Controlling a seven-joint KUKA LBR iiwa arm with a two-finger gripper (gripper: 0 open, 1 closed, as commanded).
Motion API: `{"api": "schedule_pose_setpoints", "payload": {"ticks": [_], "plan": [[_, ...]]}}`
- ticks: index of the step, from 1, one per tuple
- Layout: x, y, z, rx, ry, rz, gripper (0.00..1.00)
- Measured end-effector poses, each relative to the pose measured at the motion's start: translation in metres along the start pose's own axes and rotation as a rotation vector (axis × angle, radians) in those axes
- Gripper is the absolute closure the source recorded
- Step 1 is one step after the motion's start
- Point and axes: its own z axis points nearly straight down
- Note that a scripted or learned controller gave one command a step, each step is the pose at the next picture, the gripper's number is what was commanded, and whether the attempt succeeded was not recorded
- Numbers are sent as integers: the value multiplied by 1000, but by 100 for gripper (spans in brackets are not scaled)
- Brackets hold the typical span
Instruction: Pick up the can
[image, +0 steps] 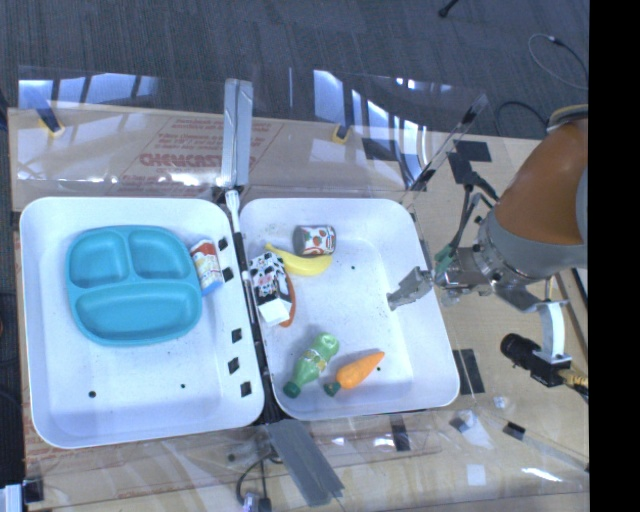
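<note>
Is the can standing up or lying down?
Lying down. The can rests on its side in the right bin, its printed side facing up, touching the banana.

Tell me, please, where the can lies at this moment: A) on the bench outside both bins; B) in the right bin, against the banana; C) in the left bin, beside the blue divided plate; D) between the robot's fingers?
C: the can lies on its side in the left bin, just right of the blue divided plate.
</note>
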Motion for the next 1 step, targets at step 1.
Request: {"api": "schedule_pose_setpoints", "payload": {"ticks": [1], "plan": [[5, 94, 72, 0, -1, 69, 0]]}}
